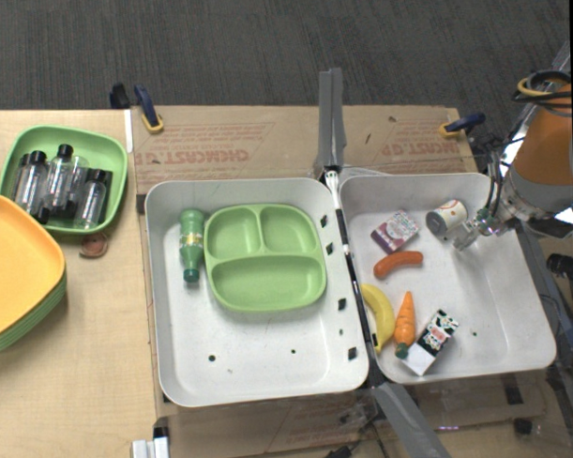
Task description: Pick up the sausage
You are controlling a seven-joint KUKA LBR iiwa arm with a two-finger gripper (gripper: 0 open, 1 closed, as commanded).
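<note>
The sausage [398,263], orange-red and short, lies flat in the middle of the right bin [514,300]. My gripper [469,233] hangs over the upper right part of that bin, to the right of and a little beyond the sausage, apart from it. A small white can [446,218] lies right beside the gripper on its left. Nothing shows held in the gripper.
A purple box [394,231] lies just beyond the sausage. A banana [380,314], a carrot [404,320] and a small carton [429,341] sit nearer the front. The left bin [253,356] holds a green divided plate [265,256] and a green bottle [191,244].
</note>
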